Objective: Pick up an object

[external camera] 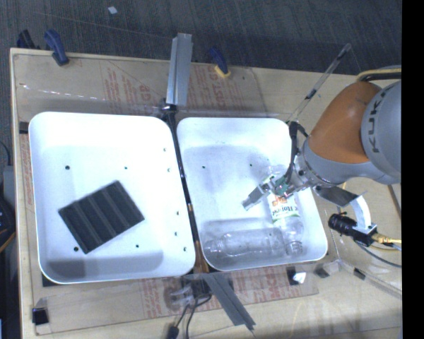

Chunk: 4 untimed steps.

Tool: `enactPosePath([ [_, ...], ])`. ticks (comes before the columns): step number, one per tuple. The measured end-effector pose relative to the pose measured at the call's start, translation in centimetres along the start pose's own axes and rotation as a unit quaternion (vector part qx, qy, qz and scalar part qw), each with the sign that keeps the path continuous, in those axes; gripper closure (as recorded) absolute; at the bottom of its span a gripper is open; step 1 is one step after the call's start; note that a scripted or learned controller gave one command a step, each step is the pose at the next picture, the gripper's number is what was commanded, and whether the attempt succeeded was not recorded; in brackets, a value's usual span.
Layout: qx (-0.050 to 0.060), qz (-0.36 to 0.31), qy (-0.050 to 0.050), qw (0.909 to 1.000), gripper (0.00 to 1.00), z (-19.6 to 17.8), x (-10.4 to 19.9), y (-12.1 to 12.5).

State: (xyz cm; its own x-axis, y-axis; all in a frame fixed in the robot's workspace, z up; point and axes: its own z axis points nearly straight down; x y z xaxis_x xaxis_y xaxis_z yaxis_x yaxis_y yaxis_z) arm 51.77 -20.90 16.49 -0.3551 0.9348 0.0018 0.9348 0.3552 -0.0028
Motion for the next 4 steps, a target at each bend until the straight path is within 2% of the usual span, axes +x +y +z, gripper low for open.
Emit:
enactPosePath([
  [1, -0.001, 0.113, -0.001, 0.9936, 0.00, 0.0, -0.2, 0.0],
  [2, 0.001, 0.199, 0.004, 0.9799, 0.00, 6.7, 0.6, -0.7],
  [3, 0.000, 0.247, 0.000, 0.9689, 0.00, 1.1, 1.1, 2.5],
  [4, -0.002, 0.193, -0.001, 0.9812, 0.00, -1.8, 0.1, 1.3],
])
